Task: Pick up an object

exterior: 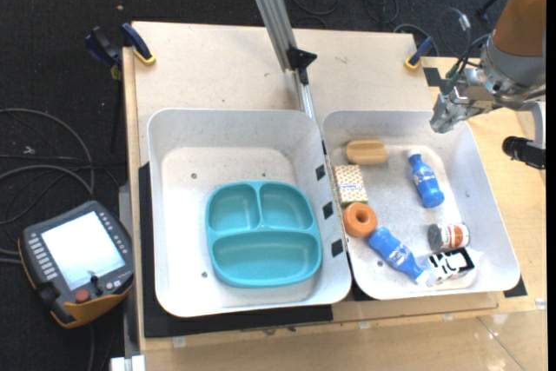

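While the gripper (pixel 443 119) is poised above the right bin's (pixel 486 187) far corner, its grip state cannot be told. No object is held; a blue bottle (pixel 425 180) lies nearest, best approached squarely across its width.

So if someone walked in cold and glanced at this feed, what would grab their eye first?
Probably the teal divided plate, alone in the left bin. Next, the clutter in the right bin: two blue bottles, an orange ring, a tan block, a checkered box and a small can. The gripper hangs over that bin's far right corner.
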Available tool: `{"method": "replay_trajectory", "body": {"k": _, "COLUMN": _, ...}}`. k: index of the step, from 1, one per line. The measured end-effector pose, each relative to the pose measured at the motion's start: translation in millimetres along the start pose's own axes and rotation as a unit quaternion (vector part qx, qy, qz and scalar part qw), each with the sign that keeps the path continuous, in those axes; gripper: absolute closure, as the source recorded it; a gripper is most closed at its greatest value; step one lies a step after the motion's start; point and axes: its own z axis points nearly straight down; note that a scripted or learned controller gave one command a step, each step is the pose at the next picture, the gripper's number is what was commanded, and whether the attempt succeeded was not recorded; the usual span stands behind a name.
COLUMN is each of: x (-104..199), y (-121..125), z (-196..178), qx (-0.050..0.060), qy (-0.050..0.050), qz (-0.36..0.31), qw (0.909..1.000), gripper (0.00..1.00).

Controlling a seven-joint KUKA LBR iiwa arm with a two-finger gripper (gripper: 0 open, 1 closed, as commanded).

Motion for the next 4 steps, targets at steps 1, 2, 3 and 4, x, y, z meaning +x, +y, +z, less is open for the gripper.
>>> {"method": "replay_trajectory", "body": {"k": 1, "x": 57.2, "y": -10.0, "z": -10.3, "qx": 0.003, "qy": 0.002, "qz": -0.003, "qw": 1.0000, "gripper": 1.00}}
{"method": "replay_trajectory", "body": {"k": 2, "x": 118.7, "y": -20.1, "z": -8.8, "qx": 0.004, "qy": 0.002, "qz": -0.003, "qw": 1.0000, "gripper": 1.00}}
{"method": "replay_trajectory", "body": {"k": 3, "x": 172.5, "y": -19.1, "z": -0.7, "qx": 0.004, "qy": 0.002, "qz": -0.003, "qw": 1.0000, "gripper": 1.00}}
{"method": "replay_trajectory", "body": {"k": 4, "x": 227.5, "y": -14.4, "z": 1.8, "qx": 0.003, "qy": 0.002, "qz": -0.003, "qw": 1.0000, "gripper": 1.00}}
